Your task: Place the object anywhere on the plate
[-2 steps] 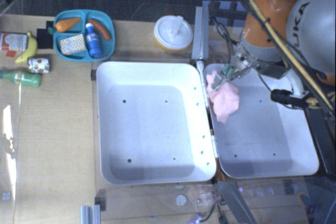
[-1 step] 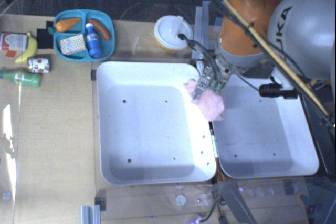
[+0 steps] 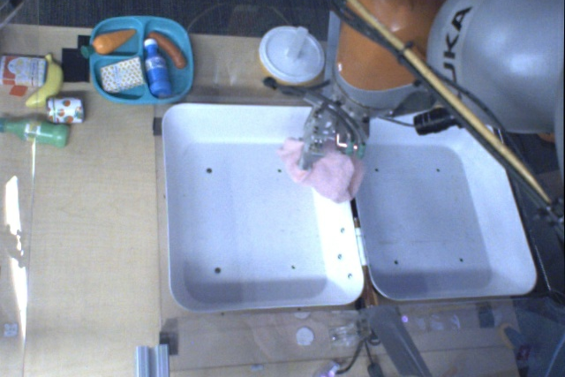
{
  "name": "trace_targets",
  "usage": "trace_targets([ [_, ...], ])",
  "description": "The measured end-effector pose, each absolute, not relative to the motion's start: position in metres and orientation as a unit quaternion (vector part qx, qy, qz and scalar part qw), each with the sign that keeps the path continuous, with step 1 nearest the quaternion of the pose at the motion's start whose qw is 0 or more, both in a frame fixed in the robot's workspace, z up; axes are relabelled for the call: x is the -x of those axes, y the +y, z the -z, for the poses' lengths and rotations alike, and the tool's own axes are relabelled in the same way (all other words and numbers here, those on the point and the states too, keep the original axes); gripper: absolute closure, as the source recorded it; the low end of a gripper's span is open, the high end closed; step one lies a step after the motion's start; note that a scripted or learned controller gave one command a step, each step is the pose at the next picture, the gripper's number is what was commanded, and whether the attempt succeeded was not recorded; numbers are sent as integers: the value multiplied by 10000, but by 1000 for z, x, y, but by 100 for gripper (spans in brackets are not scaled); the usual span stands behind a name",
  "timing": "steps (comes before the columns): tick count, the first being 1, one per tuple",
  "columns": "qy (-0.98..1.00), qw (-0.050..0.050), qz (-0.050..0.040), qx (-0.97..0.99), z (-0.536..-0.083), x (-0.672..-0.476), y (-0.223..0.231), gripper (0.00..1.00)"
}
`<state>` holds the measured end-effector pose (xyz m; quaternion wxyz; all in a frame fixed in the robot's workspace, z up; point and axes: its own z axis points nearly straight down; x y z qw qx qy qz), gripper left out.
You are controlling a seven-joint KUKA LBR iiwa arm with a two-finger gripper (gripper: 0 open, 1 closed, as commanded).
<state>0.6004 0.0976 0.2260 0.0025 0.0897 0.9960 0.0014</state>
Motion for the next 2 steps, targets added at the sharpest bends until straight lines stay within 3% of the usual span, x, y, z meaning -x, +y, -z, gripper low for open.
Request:
trace_targets([
  [1, 10000, 29, -17, -6, -226, -591, 148, 100],
  [2, 10000, 32, -17, -8, -227, -591, 148, 0],
])
